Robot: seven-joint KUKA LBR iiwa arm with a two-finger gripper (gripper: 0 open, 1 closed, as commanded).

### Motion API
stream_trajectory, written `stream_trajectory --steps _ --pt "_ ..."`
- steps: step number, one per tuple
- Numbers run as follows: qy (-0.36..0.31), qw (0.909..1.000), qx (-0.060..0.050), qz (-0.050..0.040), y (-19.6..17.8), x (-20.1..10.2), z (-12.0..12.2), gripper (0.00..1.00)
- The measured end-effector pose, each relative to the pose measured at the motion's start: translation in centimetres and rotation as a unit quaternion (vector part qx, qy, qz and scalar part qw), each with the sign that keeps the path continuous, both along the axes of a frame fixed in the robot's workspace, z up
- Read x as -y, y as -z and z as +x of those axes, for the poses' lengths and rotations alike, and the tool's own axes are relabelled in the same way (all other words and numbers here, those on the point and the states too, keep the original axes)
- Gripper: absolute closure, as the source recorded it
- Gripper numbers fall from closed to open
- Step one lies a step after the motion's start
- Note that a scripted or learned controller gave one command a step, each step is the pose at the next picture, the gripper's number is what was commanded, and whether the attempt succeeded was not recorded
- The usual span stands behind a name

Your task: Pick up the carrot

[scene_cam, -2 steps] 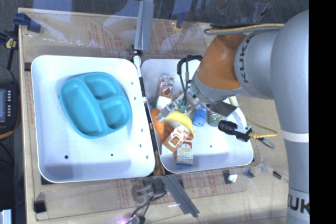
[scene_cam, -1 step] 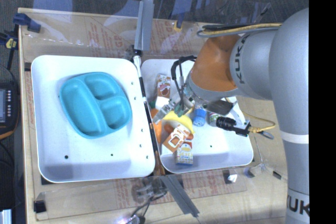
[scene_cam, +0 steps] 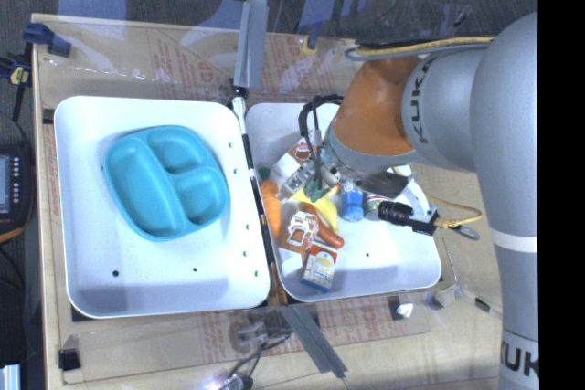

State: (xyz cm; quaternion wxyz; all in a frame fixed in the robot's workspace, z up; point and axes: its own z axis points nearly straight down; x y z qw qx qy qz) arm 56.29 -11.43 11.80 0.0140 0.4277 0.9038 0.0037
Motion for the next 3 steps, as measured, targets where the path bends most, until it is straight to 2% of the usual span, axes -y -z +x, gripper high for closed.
stream_trajectory --steps 1,2,3 --pt "-0.12 0.9927 -0.009 -0.003 1.9 -0.9 5.8 1.0" --pt "-0.126 0.992 -0.013 0.0001 2.4 6.0 7.7 1.0" --pt "-0.383 0.9237 -0.015 -0.0023 2.6 7.0 4.8 1.0"
